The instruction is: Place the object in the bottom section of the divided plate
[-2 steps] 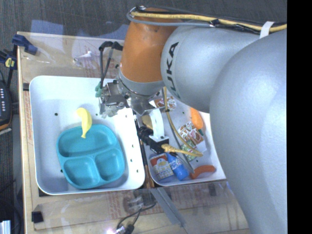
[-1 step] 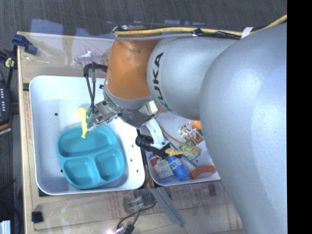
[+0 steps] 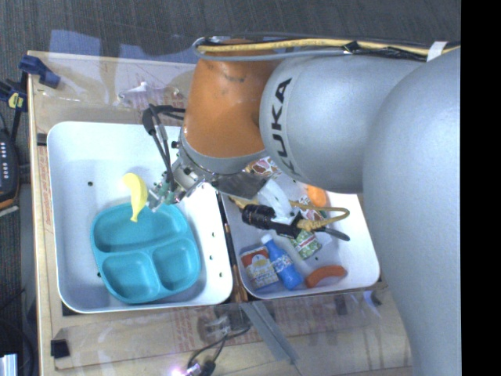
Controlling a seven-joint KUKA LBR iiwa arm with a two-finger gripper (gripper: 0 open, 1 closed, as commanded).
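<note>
- Looming grey KUKA arm reaches over the left bin.
- Its gripper pinches a yellow banana, hanging lengthwise over the blue divided plate's upper rim.
- Bottom section lies down-frame.

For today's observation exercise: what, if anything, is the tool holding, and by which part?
A yellow banana, gripped at its lower end by the tool, over the blue divided plate.

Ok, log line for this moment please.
gripper: above left bin, at top edge of blue divided plate | yellow object: beside gripper, overlapping plate rim | bottom section: not yet filled
</note>
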